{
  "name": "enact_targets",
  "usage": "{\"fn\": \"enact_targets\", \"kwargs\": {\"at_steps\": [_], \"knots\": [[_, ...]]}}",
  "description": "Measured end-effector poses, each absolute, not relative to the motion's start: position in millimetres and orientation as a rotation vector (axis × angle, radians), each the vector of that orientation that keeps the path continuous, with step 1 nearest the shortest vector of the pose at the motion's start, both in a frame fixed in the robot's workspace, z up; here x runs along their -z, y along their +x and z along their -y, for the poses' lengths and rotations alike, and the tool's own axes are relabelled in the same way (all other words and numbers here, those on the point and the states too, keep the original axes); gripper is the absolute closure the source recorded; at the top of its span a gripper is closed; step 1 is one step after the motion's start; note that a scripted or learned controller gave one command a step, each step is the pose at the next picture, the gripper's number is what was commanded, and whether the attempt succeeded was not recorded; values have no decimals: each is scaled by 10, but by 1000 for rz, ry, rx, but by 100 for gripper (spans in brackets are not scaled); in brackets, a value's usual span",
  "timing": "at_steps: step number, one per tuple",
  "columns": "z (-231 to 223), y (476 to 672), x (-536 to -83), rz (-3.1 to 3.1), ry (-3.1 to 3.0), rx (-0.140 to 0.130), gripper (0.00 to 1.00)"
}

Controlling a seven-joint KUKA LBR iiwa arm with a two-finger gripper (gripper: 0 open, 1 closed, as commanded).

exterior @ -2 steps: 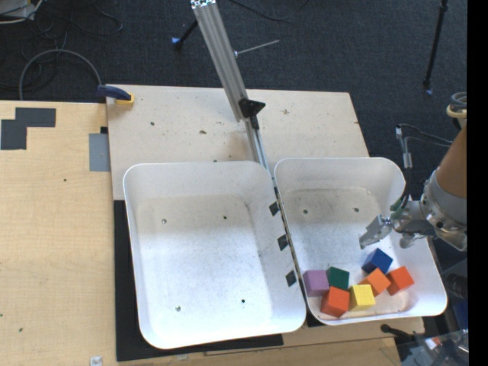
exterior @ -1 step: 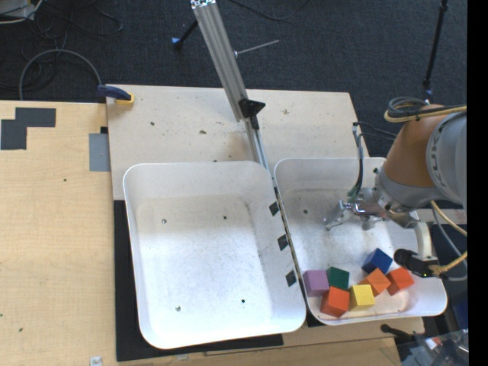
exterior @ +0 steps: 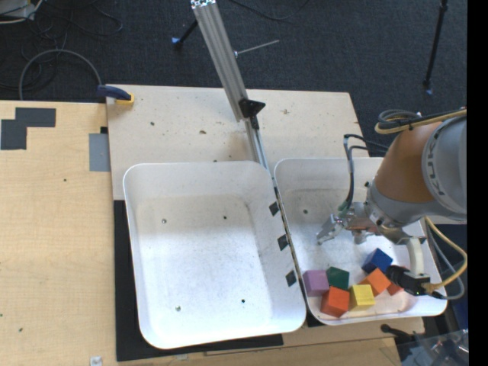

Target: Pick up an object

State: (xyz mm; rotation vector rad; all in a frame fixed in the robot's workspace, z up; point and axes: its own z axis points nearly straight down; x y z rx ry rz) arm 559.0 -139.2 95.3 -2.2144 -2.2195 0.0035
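— Item one, nearest the front edge?

— Right bin (exterior: 305,175), near corner: a cluster of small blocks. Red-orange block (exterior: 335,301), yellow block (exterior: 363,295), purple block (exterior: 316,282), green block (exterior: 338,277), orange block (exterior: 378,280), blue block (exterior: 377,261), plus a pale pinkish piece (exterior: 396,302) against the rim. All packed close, several touching. Mostly cube-like, so no clear long axis; the blue and orange ones sit turned cornerwise to the bin wall.

— And the tool?

— Gripper (exterior: 326,235), just beyond the cluster, low over the bare floor of the right bin, its metal fingers (exterior: 324,237) pointing toward the divider on the left. Slightly spread, by the look of it, with nothing between them. No block touches it; the green one lies nearest.

— Behind that?

— Arm (exterior: 446,174), grey with orange band, coming in from the right, cables looped about it.

— Left side?

— Left bin (exterior: 137,204), white, speckled floor. Three black clips along the shared wall.

— Farthest?

— Slanted aluminium bar (exterior: 225,59) rising from between the bins, a blue-handled clamp (exterior: 116,93) at the board's far left corner, then dark carpet with cables.
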Motion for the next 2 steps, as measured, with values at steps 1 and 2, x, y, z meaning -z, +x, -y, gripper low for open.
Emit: {"fn": "enact_targets", "kwargs": {"at_steps": [1, 2], "knots": [[1450, 4870, -928, 2219, -2229, 5, 0], [1205, 4874, -1227, 2224, -2219, 2, 0]]}}
